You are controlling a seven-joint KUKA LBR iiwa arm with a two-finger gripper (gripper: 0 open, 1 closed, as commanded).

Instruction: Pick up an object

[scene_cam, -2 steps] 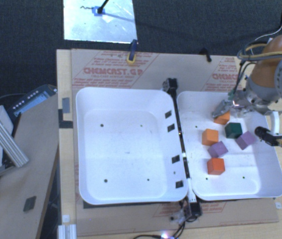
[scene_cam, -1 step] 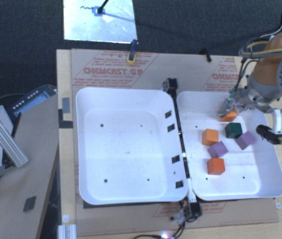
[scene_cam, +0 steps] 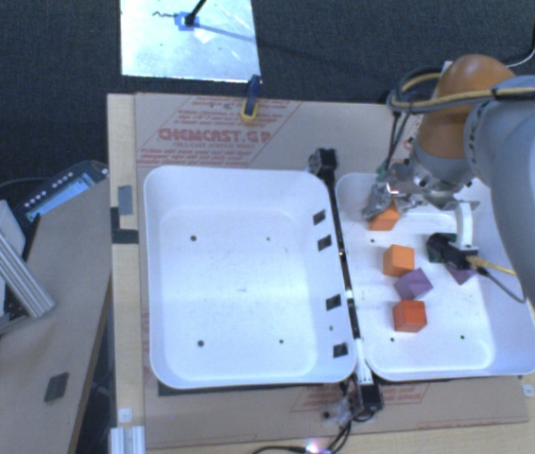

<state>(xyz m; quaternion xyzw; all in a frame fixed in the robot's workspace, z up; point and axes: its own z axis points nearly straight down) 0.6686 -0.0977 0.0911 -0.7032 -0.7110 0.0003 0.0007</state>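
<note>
My gripper (scene_cam: 382,200) is down in the far corner of the right bin (scene_cam: 509,348), tips just above an orange block (scene_cam: 384,219) that touches or nearly touches them, though I cannot tell from here whether the fingers are spread or clenched, nor whether the block sits between them. Measured from that block, a second orange block (scene_cam: 400,259) lies nearer the camera, a purple block (scene_cam: 415,283) just beyond it, and a third orange block (scene_cam: 409,315) nearest the bin's front. The left bin (scene_cam: 168,348) lies beside it, past the divider.
</note>
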